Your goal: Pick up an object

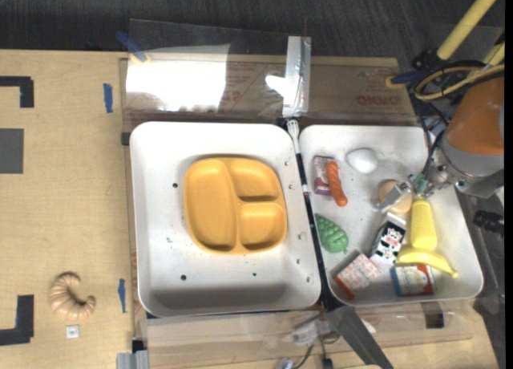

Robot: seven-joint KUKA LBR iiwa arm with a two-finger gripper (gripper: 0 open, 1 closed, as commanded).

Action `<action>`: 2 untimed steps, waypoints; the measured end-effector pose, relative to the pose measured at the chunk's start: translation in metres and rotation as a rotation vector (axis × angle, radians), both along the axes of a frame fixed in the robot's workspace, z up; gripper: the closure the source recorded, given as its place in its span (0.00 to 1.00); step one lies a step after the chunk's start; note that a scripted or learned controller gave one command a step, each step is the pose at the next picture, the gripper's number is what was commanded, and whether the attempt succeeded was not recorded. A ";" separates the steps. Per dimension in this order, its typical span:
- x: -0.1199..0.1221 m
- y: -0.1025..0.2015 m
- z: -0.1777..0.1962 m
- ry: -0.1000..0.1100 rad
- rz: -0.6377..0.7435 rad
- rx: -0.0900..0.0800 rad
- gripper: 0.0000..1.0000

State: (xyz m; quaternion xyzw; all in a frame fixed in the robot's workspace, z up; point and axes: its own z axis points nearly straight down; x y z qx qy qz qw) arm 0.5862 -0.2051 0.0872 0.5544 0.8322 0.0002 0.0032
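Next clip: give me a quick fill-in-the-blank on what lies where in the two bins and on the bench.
1. The yellow divided tray lies in the ____ bin.
2. The green leaf toy lies in the ____ bin, near the divider.
3. The croissant lies on the ____, outside both bins.
4. The tool hovers over the ____ bin.

Missing words: left; right; bench; right

A yellow bottle lies on its side in the right bin (cap end toward the back), beside a small can.
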 end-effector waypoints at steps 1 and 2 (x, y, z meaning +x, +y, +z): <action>-0.054 0.019 0.000 -0.001 0.136 0.001 0.00; -0.042 0.036 0.060 -0.003 -0.008 0.001 0.00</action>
